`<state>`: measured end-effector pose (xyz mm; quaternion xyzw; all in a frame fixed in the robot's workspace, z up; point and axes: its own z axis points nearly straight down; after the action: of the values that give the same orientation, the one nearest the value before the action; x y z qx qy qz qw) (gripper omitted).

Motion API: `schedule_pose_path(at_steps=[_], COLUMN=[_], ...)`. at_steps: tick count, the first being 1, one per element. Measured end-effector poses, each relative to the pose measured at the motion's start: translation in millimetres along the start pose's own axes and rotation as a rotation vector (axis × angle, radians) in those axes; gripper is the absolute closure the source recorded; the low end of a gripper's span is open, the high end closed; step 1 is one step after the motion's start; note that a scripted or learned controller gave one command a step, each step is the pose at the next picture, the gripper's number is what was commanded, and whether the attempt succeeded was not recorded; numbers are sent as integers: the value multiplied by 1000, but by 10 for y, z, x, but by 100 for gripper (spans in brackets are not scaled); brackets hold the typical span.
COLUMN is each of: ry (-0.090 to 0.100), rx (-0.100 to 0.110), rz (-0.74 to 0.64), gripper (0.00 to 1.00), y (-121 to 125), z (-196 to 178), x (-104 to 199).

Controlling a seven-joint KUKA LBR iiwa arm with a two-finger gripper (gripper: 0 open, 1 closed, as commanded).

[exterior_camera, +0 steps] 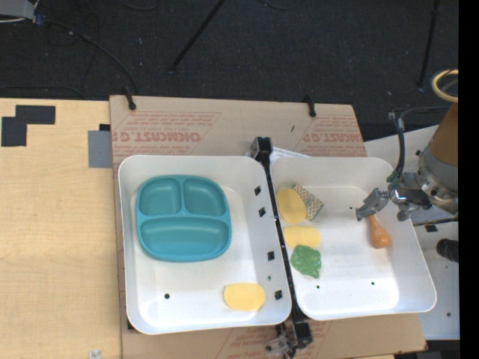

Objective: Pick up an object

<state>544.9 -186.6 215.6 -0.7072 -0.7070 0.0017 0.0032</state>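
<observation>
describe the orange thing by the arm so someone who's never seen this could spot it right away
Start at the right-hand bin of the two white bins. Near its right side, just below the end effector, lies a small orange carrot-like piece. It is the only orange thing there and lies alone, while the yellow and green pieces cluster by the bin's left wall.

Two white bins side by side on bench: left bin, right bin. In left bin: teal divided plate at upper left, yellow piece near lower right corner. In right bin along left wall: yellow item touching a speckled sponge, second yellow chunk, green lump just below it. Gripper over right bin's right side, orange carrot-like item just beneath.
</observation>
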Motion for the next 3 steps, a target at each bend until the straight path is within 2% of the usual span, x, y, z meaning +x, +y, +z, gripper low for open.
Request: schedule_pose_path(at_steps=[1,2,3], ry=[0,1,0], rx=[-2,1,-1], rz=[0,0,3], gripper=[0,0,100], y=[78,34,38], z=[466,1088,957], x=[-10,55,40])
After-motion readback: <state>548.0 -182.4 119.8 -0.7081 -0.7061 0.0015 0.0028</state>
